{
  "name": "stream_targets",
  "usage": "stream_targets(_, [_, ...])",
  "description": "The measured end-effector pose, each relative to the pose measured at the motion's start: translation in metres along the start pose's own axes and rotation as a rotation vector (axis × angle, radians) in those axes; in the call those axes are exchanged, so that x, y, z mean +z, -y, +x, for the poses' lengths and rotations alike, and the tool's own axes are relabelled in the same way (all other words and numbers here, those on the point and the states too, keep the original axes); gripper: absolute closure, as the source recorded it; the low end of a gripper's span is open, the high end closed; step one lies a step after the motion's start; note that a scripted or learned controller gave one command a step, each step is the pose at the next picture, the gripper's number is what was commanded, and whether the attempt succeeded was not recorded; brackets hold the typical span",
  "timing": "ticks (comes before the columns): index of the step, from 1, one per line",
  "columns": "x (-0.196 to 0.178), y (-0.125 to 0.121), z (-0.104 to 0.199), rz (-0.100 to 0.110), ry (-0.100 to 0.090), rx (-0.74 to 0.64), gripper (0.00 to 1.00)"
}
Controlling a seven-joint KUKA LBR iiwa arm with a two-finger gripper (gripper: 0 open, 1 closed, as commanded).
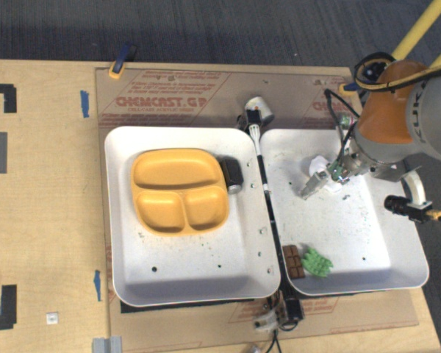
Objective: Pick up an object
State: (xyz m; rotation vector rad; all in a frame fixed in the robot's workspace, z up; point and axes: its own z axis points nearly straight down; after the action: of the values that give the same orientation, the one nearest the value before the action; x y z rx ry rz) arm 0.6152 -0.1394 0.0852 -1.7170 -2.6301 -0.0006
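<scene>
The desk (44, 197) is light wood, and a brown cardboard sheet (206, 94) lies on it with red print; I can read about "CHEMCAST", the rest is too faint. Two white bins sit on the sheet side by side. The left bin (132, 271) holds a yellow divided tray (180, 190), with a small dark object (231, 173) touching the tray's right edge. The arm (397, 116) reaches over the right bin (382, 248), and its gripper (314, 184) hangs low in the upper part of this bin; whether it is released or clenched I cannot tell. In the near left corner of the right bin lie a green toy (317, 263) and, touching it, a brown block (293, 262), well apart from the gripper.
</scene>
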Motion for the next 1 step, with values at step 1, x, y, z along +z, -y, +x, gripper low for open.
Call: stream_targets(1, [-0.0169,-0.0598,0.0147,0.006,-0.004,-0.11,0.0])
